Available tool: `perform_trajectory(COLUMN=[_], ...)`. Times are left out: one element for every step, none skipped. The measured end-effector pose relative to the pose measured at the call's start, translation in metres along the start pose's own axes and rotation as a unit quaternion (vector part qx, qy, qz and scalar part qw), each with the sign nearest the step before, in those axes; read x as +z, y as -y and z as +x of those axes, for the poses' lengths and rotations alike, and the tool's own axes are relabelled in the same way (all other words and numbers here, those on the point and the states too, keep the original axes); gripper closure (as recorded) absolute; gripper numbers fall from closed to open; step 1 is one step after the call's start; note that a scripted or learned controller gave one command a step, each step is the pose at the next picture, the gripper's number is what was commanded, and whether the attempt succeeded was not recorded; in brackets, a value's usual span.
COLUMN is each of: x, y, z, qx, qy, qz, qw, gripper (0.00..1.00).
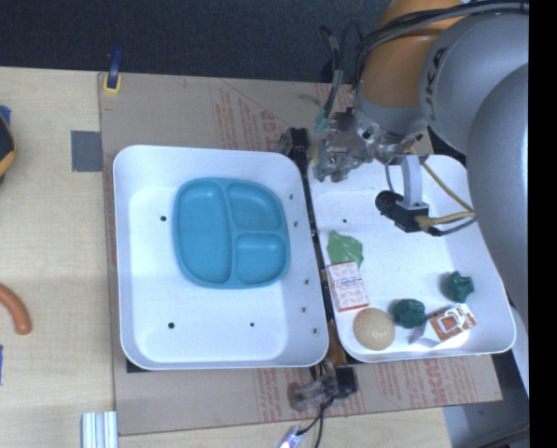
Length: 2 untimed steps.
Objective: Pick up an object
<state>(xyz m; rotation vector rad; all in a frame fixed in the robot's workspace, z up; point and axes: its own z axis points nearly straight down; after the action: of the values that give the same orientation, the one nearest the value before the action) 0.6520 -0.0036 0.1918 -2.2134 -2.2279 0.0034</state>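
Saw the gripper (339,161) at the far left corner of the right bin (483,348); could not tell if open or closed. Found the objects well apart from it, toward the near edge of that bin: a green piece (345,247) nearest, then a red and white packet (347,286) along the left wall, a beige ball (373,329), two dark green lumps (410,312) and an orange packet (451,323). Noticed a blue divided plate (231,231) in the left bin (147,343). Saw also a sausage (9,306) on the worktop (45,250), near its left edge.
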Motion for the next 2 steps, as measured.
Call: perform_trajectory(x=[-0.0298,-0.0298], y=[-0.004,-0.004], z=[-0.0508,-0.0507], qx=[0.002,0.002], qy=[0.0,0.0], qz=[0.0,0.0], qw=[1.0,1.0], gripper=[1.0,0.0])
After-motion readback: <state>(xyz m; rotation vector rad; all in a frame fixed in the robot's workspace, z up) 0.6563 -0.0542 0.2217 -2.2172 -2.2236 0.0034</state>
